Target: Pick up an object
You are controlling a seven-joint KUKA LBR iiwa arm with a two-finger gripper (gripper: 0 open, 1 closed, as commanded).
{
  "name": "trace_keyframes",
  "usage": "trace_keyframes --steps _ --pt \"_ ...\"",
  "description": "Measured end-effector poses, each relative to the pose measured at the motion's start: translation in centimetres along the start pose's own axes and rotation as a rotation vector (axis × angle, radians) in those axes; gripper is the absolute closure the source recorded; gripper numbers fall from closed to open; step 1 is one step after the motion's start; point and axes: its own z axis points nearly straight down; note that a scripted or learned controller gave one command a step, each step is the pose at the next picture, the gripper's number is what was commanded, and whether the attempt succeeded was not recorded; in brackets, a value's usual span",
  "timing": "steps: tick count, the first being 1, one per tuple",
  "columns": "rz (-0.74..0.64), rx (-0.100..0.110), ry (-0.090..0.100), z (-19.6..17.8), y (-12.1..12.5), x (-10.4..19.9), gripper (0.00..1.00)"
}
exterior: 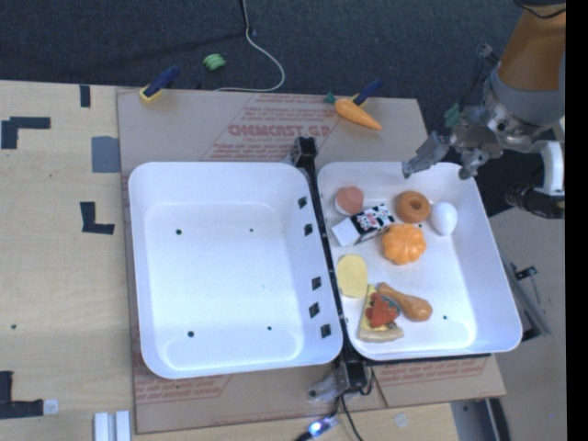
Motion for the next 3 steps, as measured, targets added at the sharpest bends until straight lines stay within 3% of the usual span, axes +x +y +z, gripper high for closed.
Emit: trace_keyframes --steps 1,2,3 --pt "0.006 0.009 0.000 14.7 -2.4 -7.7 0.00" --pt "0.002 -0.009 -0.004 18.0 0.0 -5.7 0.00" --pt "0.003 0.028 0.005 19.9 4.0 -2.4 0.00"
